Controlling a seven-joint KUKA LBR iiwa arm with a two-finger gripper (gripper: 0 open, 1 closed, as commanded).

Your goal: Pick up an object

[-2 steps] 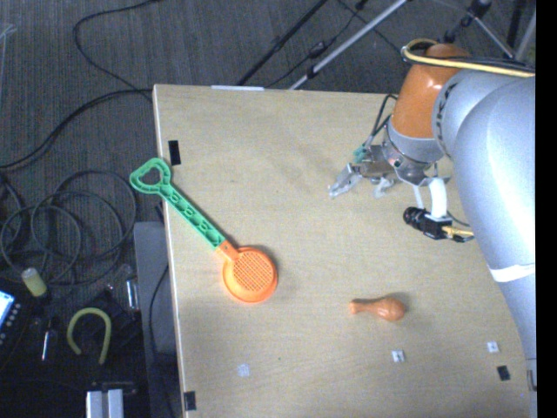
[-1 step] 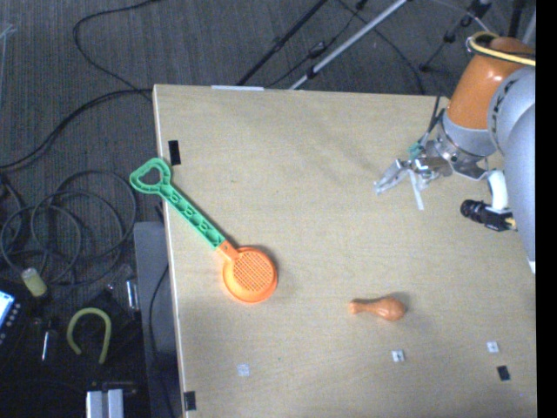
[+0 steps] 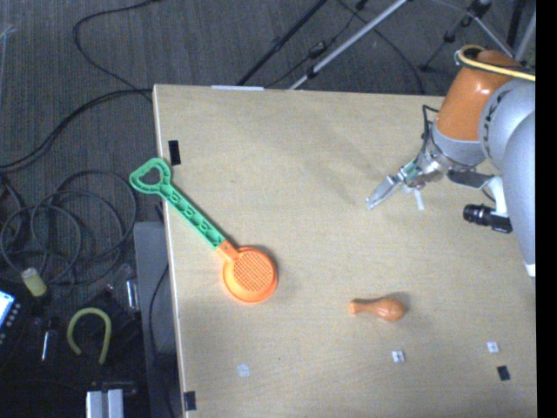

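An orange sieve (image 3: 249,273) with a long green handle (image 3: 184,207) lies on the tan bench top at the left, its handle pointing up-left past the bench edge. A small orange drumstick-shaped toy (image 3: 379,307) lies lower down, right of centre. My gripper (image 3: 396,200) hangs over the bench at the upper right, below the orange band (image 3: 470,94) of the arm. Its two fingers are spread apart with nothing between them. It is well above and slightly right of the orange toy, and far from the sieve.
The bench's left edge (image 3: 165,259) drops off to a dark floor with cables and a green U-shaped item (image 3: 89,327). Small black and white markers (image 3: 492,348) dot the bench near its lower right. Tripod legs (image 3: 374,16) cross the floor behind the bench.
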